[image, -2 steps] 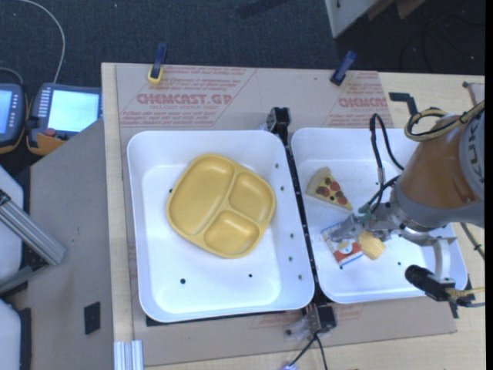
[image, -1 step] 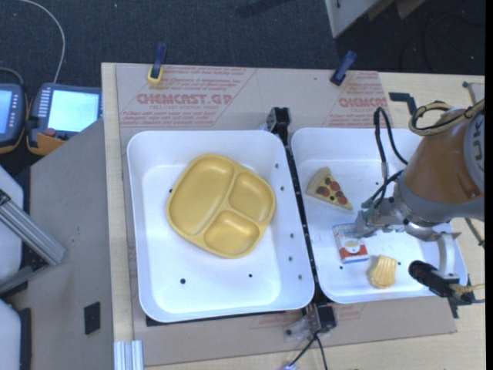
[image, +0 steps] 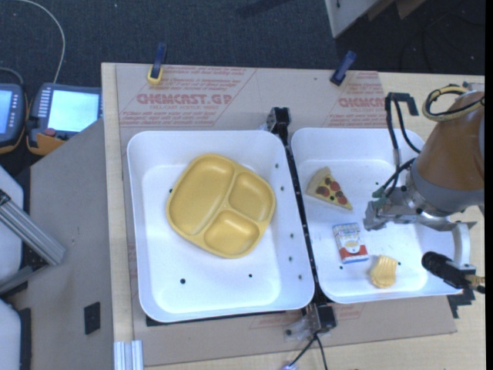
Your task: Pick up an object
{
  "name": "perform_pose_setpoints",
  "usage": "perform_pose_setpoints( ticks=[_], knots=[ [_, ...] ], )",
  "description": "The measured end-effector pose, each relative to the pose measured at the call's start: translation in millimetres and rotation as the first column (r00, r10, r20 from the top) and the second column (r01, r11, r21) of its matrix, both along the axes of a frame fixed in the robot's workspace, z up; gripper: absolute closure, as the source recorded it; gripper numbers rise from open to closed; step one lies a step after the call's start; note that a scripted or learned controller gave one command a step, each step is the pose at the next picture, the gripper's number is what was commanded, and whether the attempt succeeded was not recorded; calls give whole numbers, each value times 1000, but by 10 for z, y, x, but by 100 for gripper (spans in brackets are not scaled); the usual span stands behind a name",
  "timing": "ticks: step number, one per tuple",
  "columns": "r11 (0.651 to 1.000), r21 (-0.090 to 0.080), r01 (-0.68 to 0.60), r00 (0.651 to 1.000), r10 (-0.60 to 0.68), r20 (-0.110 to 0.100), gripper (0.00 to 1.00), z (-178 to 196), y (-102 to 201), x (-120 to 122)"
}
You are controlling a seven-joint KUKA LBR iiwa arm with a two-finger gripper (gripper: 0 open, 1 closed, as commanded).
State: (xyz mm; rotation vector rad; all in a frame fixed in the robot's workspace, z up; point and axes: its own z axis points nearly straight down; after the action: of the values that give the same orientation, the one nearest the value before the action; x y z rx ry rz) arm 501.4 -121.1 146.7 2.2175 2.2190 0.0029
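Counting from biggest down: 1 bench (image: 231, 91) w/ brown printed sheet, 2 white bins side by side, 1 yellow plate, 3 small items.

Left bin (image: 154, 206) holds the yellow divided plate (image: 222, 204), 3 compartments, sitting approx. center, turned at a slant.

Right bin (image: 339, 141) holds the 3 small things, all in its left half. Arm (image: 454, 160) reaches in from 3 o'clock, grey w/ orange band, cables looping above it. Pincer (image: 376, 216) sits low over the bin's middle, at abt 3 o'clock from the pizza slice; can't tell whether it's gaping or closed — too small and dark. Nothing visible in its grip.

Pizza slice (image: 330, 188): toy wedge, tan crust, red dots on top, near bin's 10 o'clock area. Small carton (image: 350, 243): white/blue w/ red-orange patch at lower end, lying flat at 6 o'clock from the pizza, just below-left of the pincer, apart from it. Yellow ridged piece (image: 384, 271): pale, smallest, at 4 o'clock from the carton, near the bin's front rim.

2 clamps on the bench's far edge: yellow-tipped (image: 156, 64) and blue (image: 343, 68).
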Motion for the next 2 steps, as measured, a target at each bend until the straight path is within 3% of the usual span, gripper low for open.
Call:
perform_pose_setpoints(
  ticks=[2],
  knots=[
    [1000, 0, 0, 1000, 0, 2, 100, 871, -1, 34]
  ],
)
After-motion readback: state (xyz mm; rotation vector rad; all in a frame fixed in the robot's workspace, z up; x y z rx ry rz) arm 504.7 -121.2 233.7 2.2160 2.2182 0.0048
